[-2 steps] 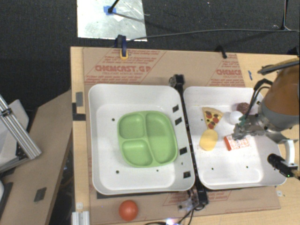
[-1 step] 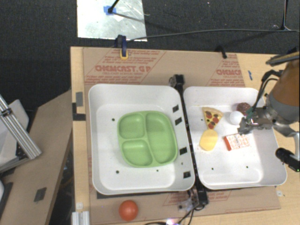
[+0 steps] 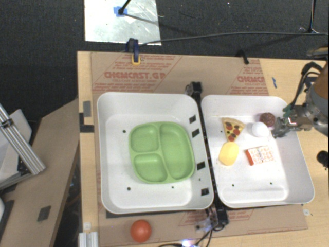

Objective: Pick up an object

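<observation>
Across the surface [image 3: 169,68], tool [image 3: 281,128], grip state unclear, hovers beside the white ball [image 3: 258,129], approaching; next, descend onto it.

Brightness: even, fairly bright overhead light; the two shallow white plastic bins [image 3: 154,107] look nearly overexposed.
Glare: the crinkled silver foil sheet [image 3: 122,14] at the top reflects light in pale patches.
Shadows: soft and short, falling beneath the bin rims onto the tan cardboard tabletop [image 3: 169,68].
Dark areas: the black cloth backdrop [image 3: 41,35] shows little detail.
Sharpness: moderate and slightly grainy; the tool [image 3: 281,126] looks soft-edged.
</observation>
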Available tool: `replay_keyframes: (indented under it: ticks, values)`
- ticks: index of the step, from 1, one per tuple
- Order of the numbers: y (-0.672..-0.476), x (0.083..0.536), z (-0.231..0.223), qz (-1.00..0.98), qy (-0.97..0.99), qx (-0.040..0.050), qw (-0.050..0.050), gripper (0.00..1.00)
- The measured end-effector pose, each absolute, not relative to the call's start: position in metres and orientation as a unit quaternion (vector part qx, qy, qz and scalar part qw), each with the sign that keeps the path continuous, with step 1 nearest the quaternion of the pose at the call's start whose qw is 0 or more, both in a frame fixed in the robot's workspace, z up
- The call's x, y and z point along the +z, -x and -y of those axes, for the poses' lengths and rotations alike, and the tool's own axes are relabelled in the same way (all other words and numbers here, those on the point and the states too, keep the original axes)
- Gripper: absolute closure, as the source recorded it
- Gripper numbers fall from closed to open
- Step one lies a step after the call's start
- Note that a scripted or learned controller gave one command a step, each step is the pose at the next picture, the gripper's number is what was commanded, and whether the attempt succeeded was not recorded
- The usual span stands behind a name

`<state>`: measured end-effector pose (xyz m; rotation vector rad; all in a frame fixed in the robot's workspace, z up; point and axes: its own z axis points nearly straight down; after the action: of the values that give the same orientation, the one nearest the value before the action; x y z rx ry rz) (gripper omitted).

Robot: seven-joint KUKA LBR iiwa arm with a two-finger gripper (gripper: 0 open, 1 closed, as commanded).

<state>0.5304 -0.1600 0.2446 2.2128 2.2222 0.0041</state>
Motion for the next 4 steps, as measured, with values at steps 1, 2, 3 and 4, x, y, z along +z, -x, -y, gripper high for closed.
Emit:
replay_keyframes:
  ticks: [1, 2, 3, 4]
  values:
    - [-0.538, 0.246, 0.111, -0.71, -0.704, 0.0011, 0.001, 1.0]
    - [-0.533, 0.247, 0.051, -0.71, -0.704, 0.001, 0.0, 1.0]
    - [-0.538, 0.247, 0.007, -0.71, -0.704, 0.0011, 0.0, 1.0]
    - [-0.531, 0.248, -0.046, -0.71, -0.704, 0.001, 0.0, 1.0]
